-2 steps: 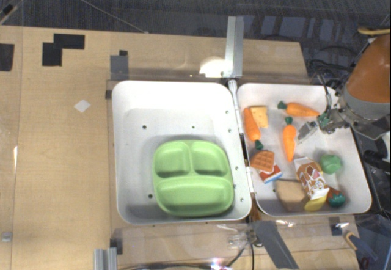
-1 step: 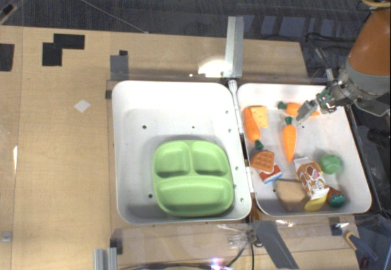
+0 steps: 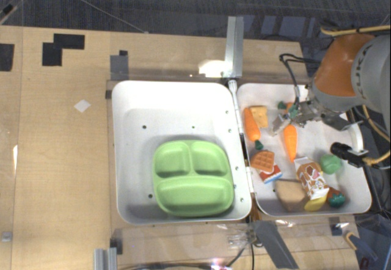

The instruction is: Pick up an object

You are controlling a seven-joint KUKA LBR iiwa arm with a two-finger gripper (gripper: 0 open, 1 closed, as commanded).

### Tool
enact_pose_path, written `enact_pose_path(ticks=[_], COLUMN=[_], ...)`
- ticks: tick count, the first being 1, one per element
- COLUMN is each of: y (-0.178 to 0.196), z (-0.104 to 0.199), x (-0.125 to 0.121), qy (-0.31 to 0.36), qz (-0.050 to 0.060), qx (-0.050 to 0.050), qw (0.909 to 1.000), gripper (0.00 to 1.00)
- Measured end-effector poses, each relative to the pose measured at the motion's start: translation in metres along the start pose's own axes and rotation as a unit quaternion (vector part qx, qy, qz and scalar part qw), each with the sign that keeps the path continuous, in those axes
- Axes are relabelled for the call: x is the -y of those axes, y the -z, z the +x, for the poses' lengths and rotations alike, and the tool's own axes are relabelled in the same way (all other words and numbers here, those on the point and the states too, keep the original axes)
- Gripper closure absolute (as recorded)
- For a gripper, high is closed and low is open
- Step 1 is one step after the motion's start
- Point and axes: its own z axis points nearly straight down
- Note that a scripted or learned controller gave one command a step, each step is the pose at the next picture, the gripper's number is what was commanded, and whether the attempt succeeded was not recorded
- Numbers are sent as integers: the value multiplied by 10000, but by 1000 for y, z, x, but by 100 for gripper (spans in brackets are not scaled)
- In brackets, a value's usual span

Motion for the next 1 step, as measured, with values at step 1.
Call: enact_pose_path(ticks=[1], y=[12], z=[0], x=[-2], qy=[12], qz=[-28], qx=[10], qw=[10000], gripper=[100])
